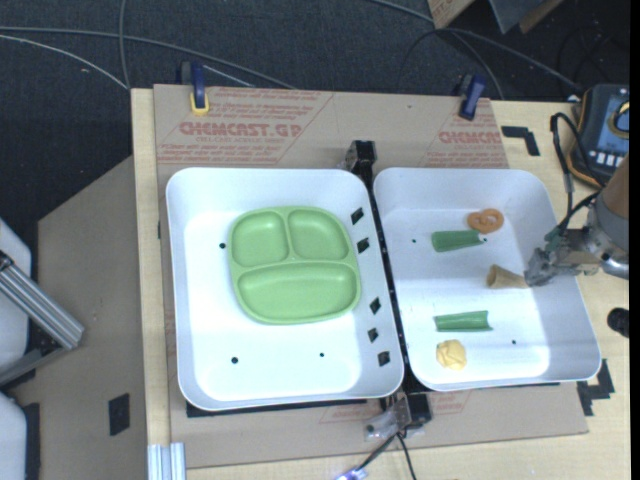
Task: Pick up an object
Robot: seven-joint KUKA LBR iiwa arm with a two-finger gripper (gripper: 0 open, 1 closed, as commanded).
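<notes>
A small tan wedge-shaped piece (505,277) lies in the right bin (560,353), at its right-centre, pointing left. The gripper (545,266) sits at the wedge's right end, touching or just beside it; whether the fingers are released or clenched cannot be told. Above the wedge lie a green strip (456,240) and an orange ring (487,221), just beside each other. Below it lie a second green strip (463,320) and a yellow lump (451,353). The left bin (200,348) holds a green divided plate (295,264) with three compartments, in the centre of the frame.
</notes>
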